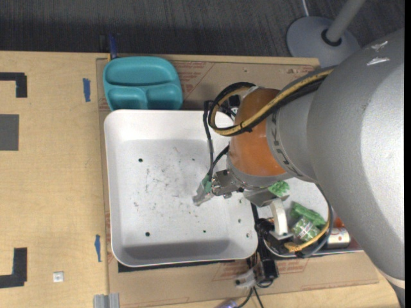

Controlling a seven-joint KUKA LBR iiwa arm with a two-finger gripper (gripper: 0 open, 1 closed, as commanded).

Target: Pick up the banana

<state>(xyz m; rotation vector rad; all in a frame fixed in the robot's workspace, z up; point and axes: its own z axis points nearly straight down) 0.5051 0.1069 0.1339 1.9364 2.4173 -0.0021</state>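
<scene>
Nearest the camera, off the left white bin's (122,191) front right corner, black cables (262,268) hang over the cardboard-covered bench (51,172). Just right of that corner, the right white bin (309,197) is mostly covered by the grey arm (359,159). In the part that shows lie green leafy pieces (307,215), a small orange-and-silver object (338,237) and a pale yellowish-white piece (279,218). That piece may be the banana, but it is too hidden by cables to tell.

Farther back, the gripper (204,194) hangs over the right half of the left white bin, below the orange band (253,146). A speck of green shows at its tip. Whether it is clenched or released cannot be told, and nothing recognisable is seen in its hold. The floor of this bin around it is scuffed with grey marks.

Touching the far rim of the left white bin sits a teal divided tray (142,82). Beyond the bench, far to the right of that bin, a round grey stand base (314,37) rests on dark carpet.
</scene>
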